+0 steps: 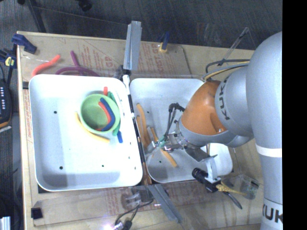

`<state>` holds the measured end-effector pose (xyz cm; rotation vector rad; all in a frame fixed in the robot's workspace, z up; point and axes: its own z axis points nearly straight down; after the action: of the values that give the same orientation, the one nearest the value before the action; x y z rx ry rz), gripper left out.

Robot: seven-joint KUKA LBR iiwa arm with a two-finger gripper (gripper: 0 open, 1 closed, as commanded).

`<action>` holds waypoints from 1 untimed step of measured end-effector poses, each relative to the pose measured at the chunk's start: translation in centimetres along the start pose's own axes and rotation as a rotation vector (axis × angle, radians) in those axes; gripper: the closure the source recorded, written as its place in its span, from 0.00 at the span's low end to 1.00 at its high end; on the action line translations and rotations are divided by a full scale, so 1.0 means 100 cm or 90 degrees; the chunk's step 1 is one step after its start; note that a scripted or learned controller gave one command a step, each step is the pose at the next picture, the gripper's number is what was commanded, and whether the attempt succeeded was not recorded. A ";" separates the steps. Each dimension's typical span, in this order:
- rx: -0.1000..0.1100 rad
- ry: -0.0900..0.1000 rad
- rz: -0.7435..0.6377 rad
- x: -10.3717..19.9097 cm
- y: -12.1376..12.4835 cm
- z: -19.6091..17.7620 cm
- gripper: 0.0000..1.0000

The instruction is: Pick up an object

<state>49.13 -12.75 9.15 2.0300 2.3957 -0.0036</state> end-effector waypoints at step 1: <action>0.002 0.000 -0.003 -0.001 0.000 -0.010 1.00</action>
<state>49.16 -12.82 10.12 2.0256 2.4017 -0.0071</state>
